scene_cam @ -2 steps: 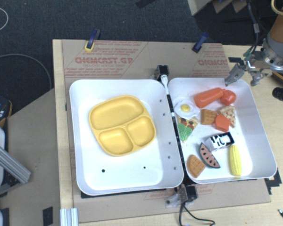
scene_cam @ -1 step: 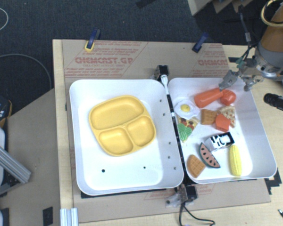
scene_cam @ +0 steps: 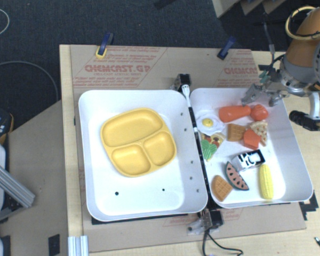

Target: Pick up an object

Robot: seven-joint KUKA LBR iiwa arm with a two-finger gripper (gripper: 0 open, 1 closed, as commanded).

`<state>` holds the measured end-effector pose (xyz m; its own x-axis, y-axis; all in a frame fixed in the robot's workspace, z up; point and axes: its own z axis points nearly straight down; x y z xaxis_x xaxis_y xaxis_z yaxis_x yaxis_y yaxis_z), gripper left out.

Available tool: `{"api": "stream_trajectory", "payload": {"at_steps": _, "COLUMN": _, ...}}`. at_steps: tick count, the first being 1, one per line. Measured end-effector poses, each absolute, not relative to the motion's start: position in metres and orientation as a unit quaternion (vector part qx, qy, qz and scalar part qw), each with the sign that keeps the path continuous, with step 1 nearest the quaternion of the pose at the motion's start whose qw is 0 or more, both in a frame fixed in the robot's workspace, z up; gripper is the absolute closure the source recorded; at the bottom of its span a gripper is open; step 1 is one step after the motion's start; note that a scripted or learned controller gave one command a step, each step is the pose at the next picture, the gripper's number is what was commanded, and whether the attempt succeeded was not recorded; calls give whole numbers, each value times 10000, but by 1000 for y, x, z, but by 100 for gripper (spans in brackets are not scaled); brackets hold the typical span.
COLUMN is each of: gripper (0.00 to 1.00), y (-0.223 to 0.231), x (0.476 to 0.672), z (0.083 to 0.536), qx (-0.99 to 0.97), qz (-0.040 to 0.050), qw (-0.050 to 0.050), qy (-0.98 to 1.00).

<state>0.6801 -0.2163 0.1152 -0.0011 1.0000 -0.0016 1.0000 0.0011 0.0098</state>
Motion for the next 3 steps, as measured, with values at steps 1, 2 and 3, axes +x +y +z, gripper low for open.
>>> {"api": "stream_trajectory", "payload": {"at_steps": 1, "gripper": 0, "y": -210, "x": 683, "z": 92, "qx": 7060, "qz": 22, "qw": -84, "qy": 7082}}
{"api": "stream_trajectory", "payload": {"at_steps": 2, "gripper": 100, "y": -213, "x": 683, "z": 100, "qx": 7054, "qz": 14, "qw": 14, "qy": 7088}}
{"api": "stream_trajectory", "payload": {"at_steps": 3, "gripper": 100, "y": -210, "x": 687, "z": 164, "qx": 7066, "qz": 16, "qw": 34, "qy": 7076}}
